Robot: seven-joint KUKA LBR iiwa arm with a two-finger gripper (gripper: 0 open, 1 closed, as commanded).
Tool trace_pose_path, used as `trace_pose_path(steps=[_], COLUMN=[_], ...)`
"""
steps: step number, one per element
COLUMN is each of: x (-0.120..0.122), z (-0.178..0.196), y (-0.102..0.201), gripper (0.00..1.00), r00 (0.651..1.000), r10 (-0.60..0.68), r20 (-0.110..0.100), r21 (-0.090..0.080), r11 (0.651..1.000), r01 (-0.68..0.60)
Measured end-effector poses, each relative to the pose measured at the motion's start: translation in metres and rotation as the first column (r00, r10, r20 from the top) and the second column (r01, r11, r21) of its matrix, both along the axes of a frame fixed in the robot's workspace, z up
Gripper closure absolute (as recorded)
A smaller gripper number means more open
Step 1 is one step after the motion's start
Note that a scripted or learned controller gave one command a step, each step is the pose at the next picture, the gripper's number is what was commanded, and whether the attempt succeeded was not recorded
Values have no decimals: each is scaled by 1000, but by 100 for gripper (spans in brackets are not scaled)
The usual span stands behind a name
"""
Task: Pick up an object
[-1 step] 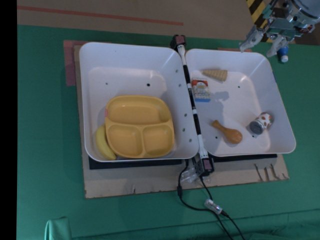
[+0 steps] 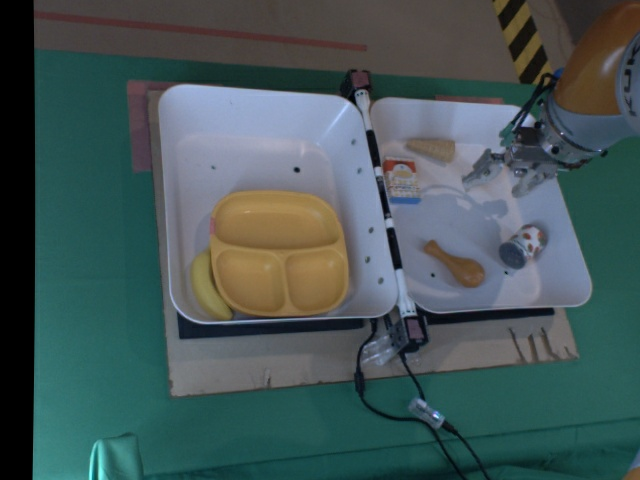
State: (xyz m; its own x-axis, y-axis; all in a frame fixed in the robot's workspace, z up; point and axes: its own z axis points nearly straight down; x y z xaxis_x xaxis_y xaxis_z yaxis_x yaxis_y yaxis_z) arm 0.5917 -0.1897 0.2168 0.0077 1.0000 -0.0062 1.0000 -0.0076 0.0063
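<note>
**Gripper hovering over the right bin, nothing picked up yet**

The task is looking barely begun — no object is sitting between the fingers, so the whole pick is still left to do, as far as this view shows.

The grey arm with its orange band is reaching in from the right of the camera view, its wrist bending down over the upper right part of the right bin (image 2: 575, 268). The gripper (image 2: 505, 171) is pointing toward the bin floor with its two fingers spread apart and grasping nothing; its shadow is falling on the white floor just beneath and to the left.

Candidate objects are lying in that same bin. A small patterned cup (image 2: 523, 245) is lying on its side nearest the gripper, below it. A wooden spoon (image 2: 455, 264) is resting near the bin's middle, a red and white box (image 2: 402, 180) is sitting by the left wall, and a tan cone (image 2: 431, 149) is lying near the top.

In the left bin (image 2: 190, 118), well apart from the gripper, a yellow divided tray (image 2: 280, 253) is sitting with a banana (image 2: 207, 286) touching its lower left edge.
</note>
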Motion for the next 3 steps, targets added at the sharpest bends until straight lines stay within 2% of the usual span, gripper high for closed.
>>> trace_pose_path(steps=[1, 2, 3], x=[-49, -125, -123], z=[-29, -24, -11], y=[0, 1, -1], gripper=[0, 0, 100], r00=[1000, 1000, 1000], r10=[2, -1, -8], r20=[16, -2, 10], r21=[-4, 3, -3], r11=[1000, 1000, 1000], r01=[-2, 1, 8])
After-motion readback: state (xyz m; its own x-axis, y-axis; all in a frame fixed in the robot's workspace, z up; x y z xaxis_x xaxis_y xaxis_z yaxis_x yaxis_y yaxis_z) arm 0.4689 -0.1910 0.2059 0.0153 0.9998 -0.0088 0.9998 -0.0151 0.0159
